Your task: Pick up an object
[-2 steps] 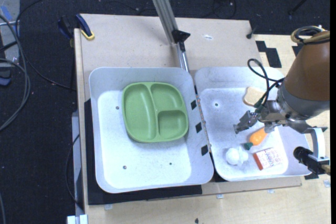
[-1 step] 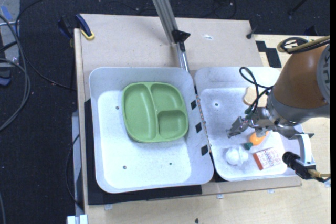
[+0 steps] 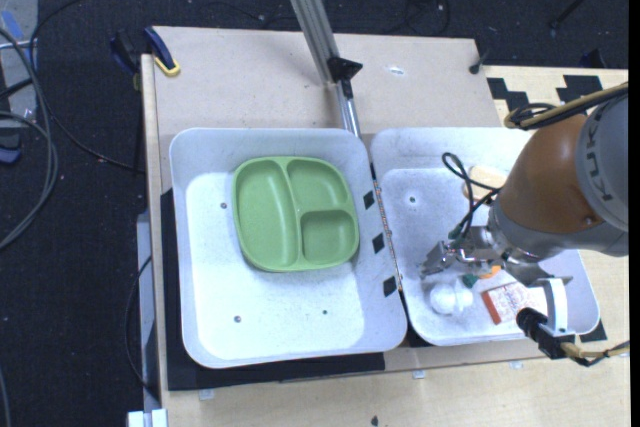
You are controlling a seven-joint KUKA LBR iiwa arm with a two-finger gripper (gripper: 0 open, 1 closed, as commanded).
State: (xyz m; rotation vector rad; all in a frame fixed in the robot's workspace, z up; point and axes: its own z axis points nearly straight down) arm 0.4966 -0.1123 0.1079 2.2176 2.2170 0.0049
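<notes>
My gripper (image 3: 445, 265) is low in the right bin (image 3: 410, 177), near its front, under the grey arm with the orange band (image 3: 545, 177). Just in front of the gripper lies a small white rounded object (image 3: 448, 299), close to it or touching; nothing shows in the gripper's grasp. A red and white packet (image 3: 502, 301) lies to the right of the white object, partly under the wrist. At the back of the right bin a tan object (image 3: 487, 177) peeks out from behind the arm.
The left bin (image 3: 200, 245) holds a green divided plate (image 3: 296, 213) in its back half. A slanted metal pole (image 3: 310, 5) rises behind the bins. A wooden bench top (image 3: 250, 75) lies beyond them.
</notes>
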